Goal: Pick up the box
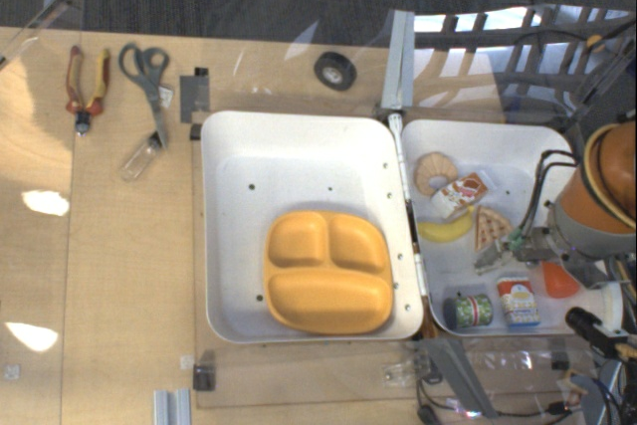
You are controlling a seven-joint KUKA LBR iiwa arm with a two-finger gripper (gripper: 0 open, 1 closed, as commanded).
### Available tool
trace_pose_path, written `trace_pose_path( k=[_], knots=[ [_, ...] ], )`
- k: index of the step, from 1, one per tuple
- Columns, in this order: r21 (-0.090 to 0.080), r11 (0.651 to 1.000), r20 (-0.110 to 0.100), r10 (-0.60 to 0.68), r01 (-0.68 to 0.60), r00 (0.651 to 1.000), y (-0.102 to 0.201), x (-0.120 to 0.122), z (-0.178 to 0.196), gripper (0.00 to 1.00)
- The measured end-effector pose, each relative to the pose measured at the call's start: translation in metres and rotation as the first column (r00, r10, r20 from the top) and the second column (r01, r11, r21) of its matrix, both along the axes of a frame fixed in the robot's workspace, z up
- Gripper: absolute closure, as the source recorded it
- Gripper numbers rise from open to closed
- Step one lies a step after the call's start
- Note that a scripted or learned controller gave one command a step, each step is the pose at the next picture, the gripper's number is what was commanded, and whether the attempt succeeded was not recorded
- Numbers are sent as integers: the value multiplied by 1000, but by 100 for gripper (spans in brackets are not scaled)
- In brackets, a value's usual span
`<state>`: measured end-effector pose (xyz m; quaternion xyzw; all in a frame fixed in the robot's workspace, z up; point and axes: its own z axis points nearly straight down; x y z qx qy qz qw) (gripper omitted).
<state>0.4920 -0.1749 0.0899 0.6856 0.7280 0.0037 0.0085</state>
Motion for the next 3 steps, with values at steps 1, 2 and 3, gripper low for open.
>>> trace_pose_path(
  k=[1,2,3],
  knots=[
    [-4,1000,10,2,-2,1000,0,4,12,100],
    [-4,1000,9,2,-2,1000,0,3,12,0],
    [5,1000,-4,-12,12,1000,-4,0,0,0]
  ],
)
